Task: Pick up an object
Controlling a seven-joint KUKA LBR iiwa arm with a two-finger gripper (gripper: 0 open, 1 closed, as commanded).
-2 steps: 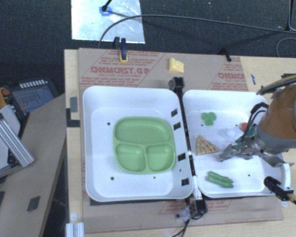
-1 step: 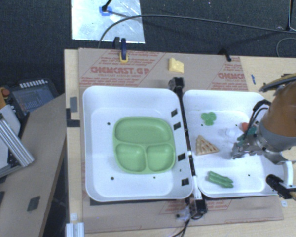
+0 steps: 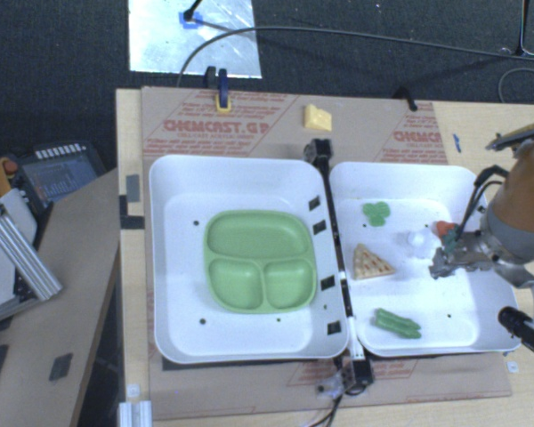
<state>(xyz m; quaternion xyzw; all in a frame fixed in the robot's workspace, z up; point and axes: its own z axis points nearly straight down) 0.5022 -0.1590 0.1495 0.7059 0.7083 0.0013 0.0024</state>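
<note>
Gripper (image 3: 447, 263) is hanging low over the right bin (image 3: 458, 327), near a small clear-white piece (image 3: 416, 241) and an orange-red bit (image 3: 444, 229); whether it is open or gripping anything, cannot tell at this size. Tan wedge (image 3: 370, 262), green pod (image 3: 397, 323) and green floret (image 3: 376, 210) are lying loose, well spaced. Judging the wedge the nearest clean target: centring over it and descending straight should be avoiding nudges.

The arm (image 3: 525, 198) enters from three o'clock, its grey body bulking at the frame's edge with an orange band across the top. The wrist slants down toward eight o'clock, cables looping beside it. The gripper (image 3: 442, 265) hangs low at the end, pointing toward nine o'clock.
</note>
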